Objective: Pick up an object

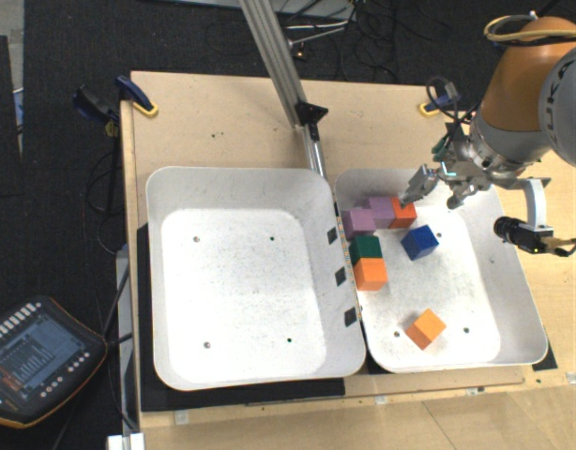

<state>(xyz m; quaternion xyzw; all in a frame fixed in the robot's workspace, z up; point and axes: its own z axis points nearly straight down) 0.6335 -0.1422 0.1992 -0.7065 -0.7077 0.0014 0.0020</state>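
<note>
Several small blocks lie in the right bin: a purple block, an orange-red block beside it, a blue block, a green block with an orange block just in front of it, and another orange block near the front. My gripper hangs over the bin's far part, open, its fingers spread just right of and above the orange-red block. Nothing is between the fingers.
The left bin stands beside the right one. A slanted metal pole crosses the back of the bench. Clamps sit at the bench's far corners, and a teach pendant lies off the bench at front left.
</note>
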